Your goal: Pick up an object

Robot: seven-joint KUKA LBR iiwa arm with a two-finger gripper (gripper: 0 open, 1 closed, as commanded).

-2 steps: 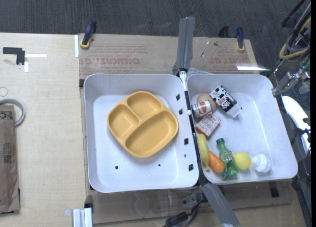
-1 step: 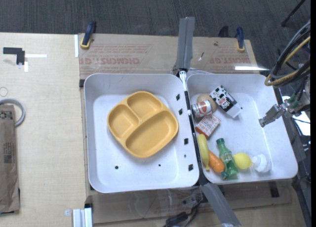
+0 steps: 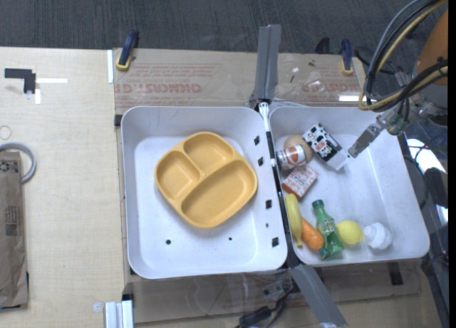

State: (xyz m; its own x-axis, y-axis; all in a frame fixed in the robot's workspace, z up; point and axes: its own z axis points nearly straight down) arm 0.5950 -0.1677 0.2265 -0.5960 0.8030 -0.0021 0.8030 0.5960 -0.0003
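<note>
Task progress reads as early: nothing is lifted yet, as far as the camera view shows. Grey KUKA arm with orange band (image 3: 434, 48) comes in from the right edge, cables looping above it, and its two-finger gripper (image 3: 355, 150) hangs over the upper part of the right shallow white bin (image 3: 410, 198), slanting down to the left. Gripper tip sits just beside the black-and-white patterned small carton (image 3: 321, 142); contact is too small to tell. Whether the claw is released or clenched cannot be told from this angle, and no object shows between its tips.

All candidate objects lie in the right bin, resting on its floor: the carton near the top, a brown-and-silver round can (image 3: 293, 153) to its left, an orange-red flat packet (image 3: 301, 181) below the can, a yellow banana (image 3: 293, 215) along the left wall, an orange carrot (image 3: 311, 234), a green plastic bottle (image 3: 327, 231), a yellow lemon (image 3: 349, 231) and a white round item (image 3: 377, 235) along the front. Left shallow white bin (image 3: 135, 198) holds a yellow three-compartment plastic plate (image 3: 206, 187), well apart from the gripper.

Done: approach to the bin, judged by position. Left: settle on an object, probably the carton since it is nearest, close on it, and raise it clear of the bin. Grasp not yet confirmed.
</note>
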